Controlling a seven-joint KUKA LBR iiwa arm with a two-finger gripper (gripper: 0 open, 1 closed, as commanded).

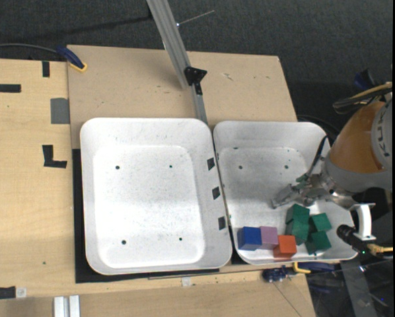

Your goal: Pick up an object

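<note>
Blocks of foam in several colours lie clustered in the near right corner of the right-hand shallow white bin point(263, 137), and none of them sits between the fingers of the grey two-finger gripper point(291, 195). The gripper hangs low over the bin's right half, its metal fingers pointing left and spread apart, with bare bin floor under their tips. Just beside it, toward the near edge, lies the dark green irregular foam block point(299, 220); whether the gripper touches it cannot be told. A second green foam piece point(320, 223) sits to its right, with a third green piece point(318, 242) below that, against the bin's right wall. Along the near wall lie three cubes in a row, touching or nearly so: the blue foam cube point(250, 237), the pale purple foam cube point(269, 236) and the orange foam cube point(286, 245). The arm's orange band point(355, 144) rises to the right of the gripper. Left of this bin, edge to edge with it, sits the left-hand shallow white bin point(144, 127), on the tan wooden bench point(26, 177).
</note>
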